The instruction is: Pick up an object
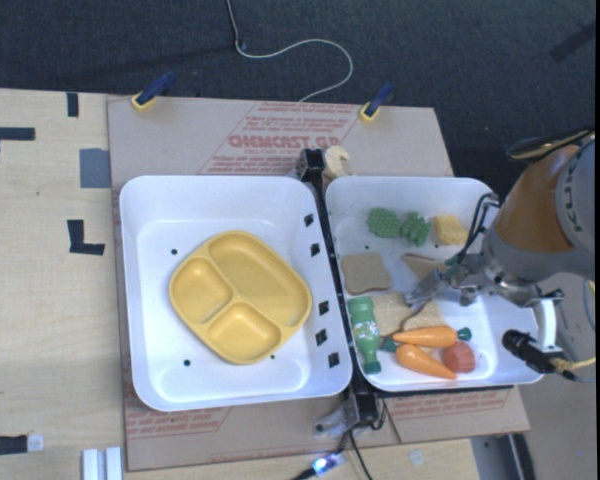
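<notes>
Camera view: from where I stand, the gripper (430, 290) hangs low in the right bin (480, 190), and I cannot tell how its jaws stand. Just below them lie two carrots (426, 337); a brown bread slice (365, 271) sits left of them, a green bottle (363, 333) lower left. I'd centre squarely over one carrot before descending. The yellow divided plate (240, 294) lies well apart.

Two shallow white plastic bins (140, 268); one yellow three-compartment plastic tray (240, 295); two orange toy carrots (427, 337); one green plastic bottle (364, 333); one green knobbly toy vegetable (398, 225); one brown toast slice (365, 271); one red round toy (459, 357); two blue-yellow clamps (153, 90).
</notes>
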### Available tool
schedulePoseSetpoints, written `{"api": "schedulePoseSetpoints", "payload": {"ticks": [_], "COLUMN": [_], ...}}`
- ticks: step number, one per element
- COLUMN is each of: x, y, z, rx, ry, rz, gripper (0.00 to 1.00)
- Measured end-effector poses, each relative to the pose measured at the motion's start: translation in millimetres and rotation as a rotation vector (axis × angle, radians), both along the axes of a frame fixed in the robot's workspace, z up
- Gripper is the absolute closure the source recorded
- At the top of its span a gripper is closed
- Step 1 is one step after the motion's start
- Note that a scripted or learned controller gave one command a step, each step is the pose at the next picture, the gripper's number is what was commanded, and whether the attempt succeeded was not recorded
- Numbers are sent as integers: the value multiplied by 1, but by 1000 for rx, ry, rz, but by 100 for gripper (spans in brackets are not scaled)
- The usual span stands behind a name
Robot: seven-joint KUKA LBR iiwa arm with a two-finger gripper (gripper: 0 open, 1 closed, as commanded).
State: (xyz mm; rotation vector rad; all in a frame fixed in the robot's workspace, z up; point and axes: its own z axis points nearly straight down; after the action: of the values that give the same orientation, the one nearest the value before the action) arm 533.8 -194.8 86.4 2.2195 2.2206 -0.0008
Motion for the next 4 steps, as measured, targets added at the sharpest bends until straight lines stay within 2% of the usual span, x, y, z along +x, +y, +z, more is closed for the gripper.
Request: {"api": "schedulePoseSetpoints", "payload": {"ticks": [1, 3, 4], "x": [1, 9, 10], "y": [1, 19, 20], "z": [10, 125, 139], "rx": [0, 0, 2], "ry": [-2, -4, 1], "rz": [0, 2, 1], "gripper": [100, 100, 100]}}
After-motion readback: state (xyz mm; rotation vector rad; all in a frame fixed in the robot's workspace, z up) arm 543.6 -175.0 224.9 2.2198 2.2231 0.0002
